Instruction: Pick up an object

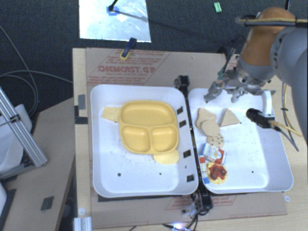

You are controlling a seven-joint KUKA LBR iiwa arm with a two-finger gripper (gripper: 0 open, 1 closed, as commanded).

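Note:
My gripper (pixel 223 95) hangs over the far edge of the right bin (pixel 269 177), its two grey fingers spread apart with nothing between them. Just below it in the right bin lie tan flat pieces: a rounded one (pixel 207 116), a round disc (pixel 210 127) and a triangular wedge (pixel 230 118). Further toward the front lie a dotted cracker (pixel 217 140), a small red-and-blue packet (pixel 212 153) and a red-and-yellow toy food piece (pixel 219 173).
The left bin (pixel 108 177) holds a yellow compartment tray (pixel 147 126), a pale yellow square (pixel 111 113) and a yellow oval (pixel 166 157). A black divider (pixel 190 129) runs between the bins. A black cylinder (pixel 257 118) on the arm hangs over the right bin.

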